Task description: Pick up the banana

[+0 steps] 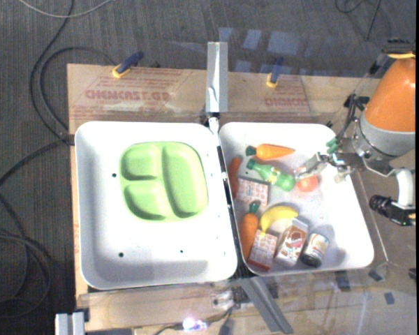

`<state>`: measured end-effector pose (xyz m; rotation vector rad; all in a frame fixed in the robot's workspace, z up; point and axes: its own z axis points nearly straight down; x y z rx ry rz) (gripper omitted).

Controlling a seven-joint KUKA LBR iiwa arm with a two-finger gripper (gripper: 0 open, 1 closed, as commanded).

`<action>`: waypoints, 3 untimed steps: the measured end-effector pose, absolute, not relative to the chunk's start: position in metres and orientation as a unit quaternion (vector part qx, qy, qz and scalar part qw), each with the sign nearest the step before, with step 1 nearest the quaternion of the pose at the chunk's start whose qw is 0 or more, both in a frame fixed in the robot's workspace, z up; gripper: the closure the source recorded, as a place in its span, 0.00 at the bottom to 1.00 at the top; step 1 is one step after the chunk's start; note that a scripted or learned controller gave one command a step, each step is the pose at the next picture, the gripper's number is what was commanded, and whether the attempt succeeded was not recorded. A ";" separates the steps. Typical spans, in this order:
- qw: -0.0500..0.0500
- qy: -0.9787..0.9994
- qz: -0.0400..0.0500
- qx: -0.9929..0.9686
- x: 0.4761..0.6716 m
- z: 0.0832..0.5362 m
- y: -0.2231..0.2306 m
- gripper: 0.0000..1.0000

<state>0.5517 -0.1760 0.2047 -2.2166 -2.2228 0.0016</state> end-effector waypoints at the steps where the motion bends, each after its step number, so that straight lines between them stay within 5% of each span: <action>1: -0.005 -0.752 -0.003 -0.660 0.526 0.090 -0.111 0.00; 2: -0.007 -0.751 -0.004 -0.660 0.527 0.100 -0.113 1.00; 3: -0.007 -0.751 -0.004 -0.660 0.527 0.100 -0.113 0.00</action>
